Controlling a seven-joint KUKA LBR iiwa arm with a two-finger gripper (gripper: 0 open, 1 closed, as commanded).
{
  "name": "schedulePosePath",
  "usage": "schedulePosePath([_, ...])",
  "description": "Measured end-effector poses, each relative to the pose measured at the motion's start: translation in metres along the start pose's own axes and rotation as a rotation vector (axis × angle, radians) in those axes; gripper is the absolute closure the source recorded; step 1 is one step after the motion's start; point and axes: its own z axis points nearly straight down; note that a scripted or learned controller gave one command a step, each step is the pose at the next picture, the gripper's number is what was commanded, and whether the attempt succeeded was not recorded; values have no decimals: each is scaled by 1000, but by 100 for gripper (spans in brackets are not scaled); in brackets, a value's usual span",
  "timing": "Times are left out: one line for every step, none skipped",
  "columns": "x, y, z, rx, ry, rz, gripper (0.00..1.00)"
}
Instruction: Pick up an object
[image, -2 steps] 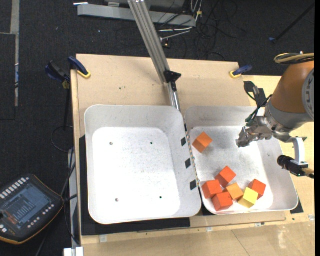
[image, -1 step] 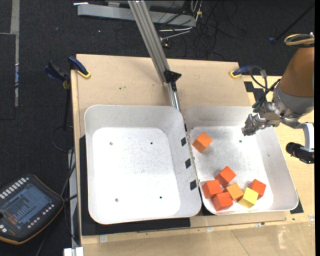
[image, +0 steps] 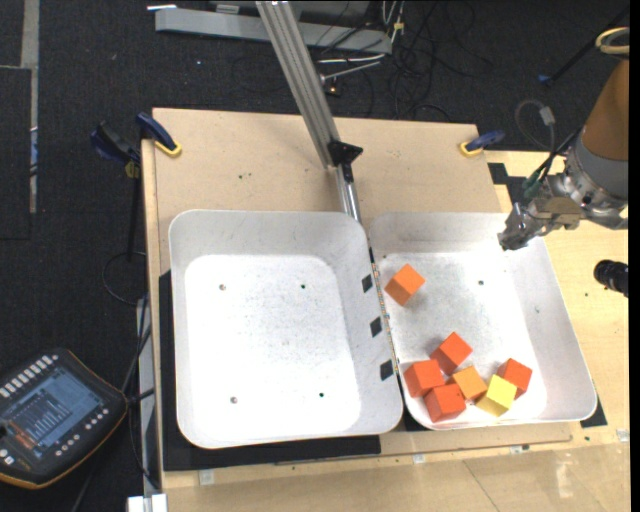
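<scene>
Several small blocks lie in the right bin (image: 560, 330). One orange block (image: 404, 284) sits alone near the bin's upper left. A cluster rests near the front: red-orange blocks (image: 454, 351), (image: 424, 377), (image: 445, 401), (image: 515, 376), an orange one (image: 469, 383) and a yellow one (image: 497, 394). My gripper (image: 516, 236) hangs over the bin's far right corner, well away from every block. I see nothing between its fingers.
The left bin (image: 200, 240) lies beside the right one. A slanted metal pole (image: 305, 85) runs down to the gap between the bins. Clamps (image: 158, 132), (image: 478, 144) hold the wooden bench's far corners. A teach pendant (image: 50, 410) lies at the lower left.
</scene>
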Motion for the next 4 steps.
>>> schedulePosePath([0,1,-26,4,1,1,100])
schedulePosePath([50,-22,-7,12,5,-3,100])
schedulePosePath([96,-29,-1,11,5,-3,100])
schedulePosePath([151,-48,-1,11,5,-4,100])
